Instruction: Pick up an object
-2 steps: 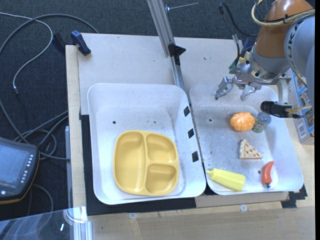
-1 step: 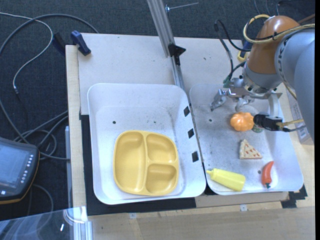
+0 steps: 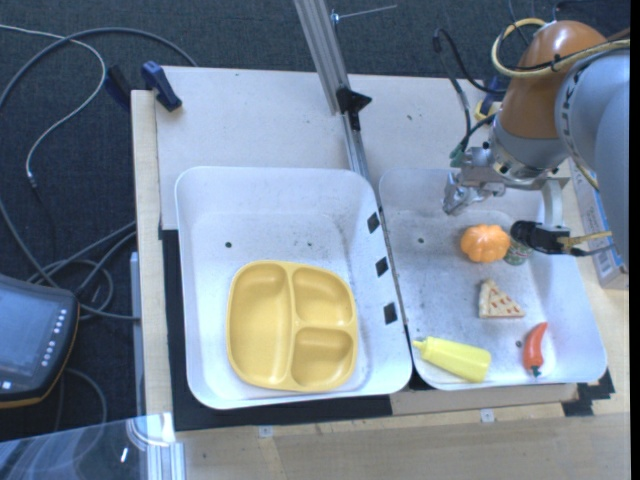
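The right bin (image 3: 430,298) holds an orange fruit (image 3: 484,244), a wedge of sandwich (image 3: 499,301), a red chili pepper (image 3: 536,347) and a yellow bottle (image 3: 454,357) lying on its side. A small green thing (image 3: 517,256) peeks out behind the orange fruit. My gripper (image 3: 462,196) hangs over the far part of the right bin, up and left of the orange fruit, with nothing seen between its fingers.
The left bin (image 3: 200,218) carries a yellow divided plate (image 3: 292,324). A metal post (image 3: 322,38) rises behind the bins. A blue clamp (image 3: 160,84) sits at the bench's far left corner. Cables trail near the arm (image 3: 560,88).
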Robot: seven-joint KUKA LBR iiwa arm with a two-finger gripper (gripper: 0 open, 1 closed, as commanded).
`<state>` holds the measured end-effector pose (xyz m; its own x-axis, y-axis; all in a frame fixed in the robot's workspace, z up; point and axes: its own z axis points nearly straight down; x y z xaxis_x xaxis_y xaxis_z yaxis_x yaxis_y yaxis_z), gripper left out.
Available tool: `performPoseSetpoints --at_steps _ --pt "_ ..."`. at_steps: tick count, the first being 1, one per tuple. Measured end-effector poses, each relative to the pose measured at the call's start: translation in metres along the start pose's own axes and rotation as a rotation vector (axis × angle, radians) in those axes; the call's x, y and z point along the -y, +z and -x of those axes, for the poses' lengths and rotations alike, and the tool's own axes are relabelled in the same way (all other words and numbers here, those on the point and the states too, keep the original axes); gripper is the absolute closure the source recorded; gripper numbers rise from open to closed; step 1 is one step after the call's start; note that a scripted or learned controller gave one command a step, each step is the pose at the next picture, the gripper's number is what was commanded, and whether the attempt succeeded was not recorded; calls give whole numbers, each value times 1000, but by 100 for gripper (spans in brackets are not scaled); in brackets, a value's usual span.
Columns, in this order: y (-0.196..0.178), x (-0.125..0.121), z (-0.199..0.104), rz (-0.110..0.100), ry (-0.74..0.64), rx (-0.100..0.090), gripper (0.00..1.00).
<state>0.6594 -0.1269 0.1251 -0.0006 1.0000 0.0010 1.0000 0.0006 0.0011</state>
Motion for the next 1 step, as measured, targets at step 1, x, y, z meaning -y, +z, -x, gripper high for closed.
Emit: performPoseSetpoints --at_steps 1 --pt "-65 2 -2 8 -1 3 100"
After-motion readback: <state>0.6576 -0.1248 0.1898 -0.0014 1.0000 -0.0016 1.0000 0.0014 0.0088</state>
